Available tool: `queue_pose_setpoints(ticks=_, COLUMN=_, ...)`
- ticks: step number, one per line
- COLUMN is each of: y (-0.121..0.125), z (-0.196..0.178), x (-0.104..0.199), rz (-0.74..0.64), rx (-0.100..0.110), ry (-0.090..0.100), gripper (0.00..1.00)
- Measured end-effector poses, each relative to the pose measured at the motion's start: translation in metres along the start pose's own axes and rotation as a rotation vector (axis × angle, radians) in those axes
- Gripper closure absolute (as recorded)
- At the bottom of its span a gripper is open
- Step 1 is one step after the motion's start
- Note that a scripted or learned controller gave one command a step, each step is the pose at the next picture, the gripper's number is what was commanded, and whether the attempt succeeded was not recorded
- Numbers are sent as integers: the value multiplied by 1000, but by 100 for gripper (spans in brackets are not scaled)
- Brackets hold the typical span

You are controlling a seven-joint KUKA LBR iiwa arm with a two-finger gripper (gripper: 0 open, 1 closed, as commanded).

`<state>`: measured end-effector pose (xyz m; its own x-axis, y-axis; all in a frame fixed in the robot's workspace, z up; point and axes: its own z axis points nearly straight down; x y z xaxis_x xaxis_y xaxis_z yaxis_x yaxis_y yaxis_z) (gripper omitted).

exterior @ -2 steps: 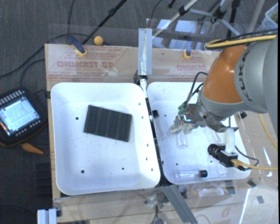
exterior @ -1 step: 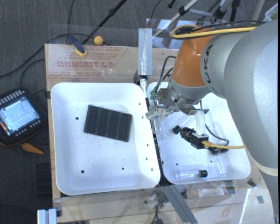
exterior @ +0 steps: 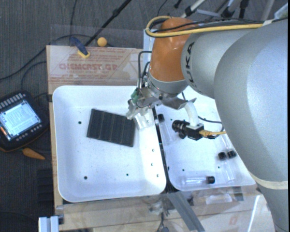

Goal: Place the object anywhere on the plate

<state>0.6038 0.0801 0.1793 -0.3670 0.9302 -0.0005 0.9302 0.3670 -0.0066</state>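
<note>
Plate's the target here, but work from the front edge back. Nearest you, the right bin has a clear capped tube lying near its front wall, with two small black caps a bit further in.

Next back, in the left bin, the dark ribbed plate lies flat and a little skewed, toward that bin's right half.

The gripper hangs just beside the plate's right edge, close to the wall where the two bins meet. You can't tell from this angle how wide the claw is or whether it's got anything. There's a small green bit up by the wrist, and honestly I can't say if that's the object, so I can't place the object for sure.

Behind the bins there's a cardboard sheet.

Biggest risk I see is that the claw sits over the plate's edge, not its middle, so a drop here could land the thing half off, or on the bin floor. It could also be an empty-handed release.
</note>
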Motion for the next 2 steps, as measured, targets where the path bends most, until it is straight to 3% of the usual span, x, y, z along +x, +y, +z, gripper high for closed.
queue_pose_setpoints(ticks=1, y=67, z=-82, x=-7, rz=-421, rx=-3, ry=-3, gripper=100)
queue_pose_setpoints(ticks=2, y=76, z=-102, x=63, rz=-511, rx=-4, ry=-2, gripper=100)
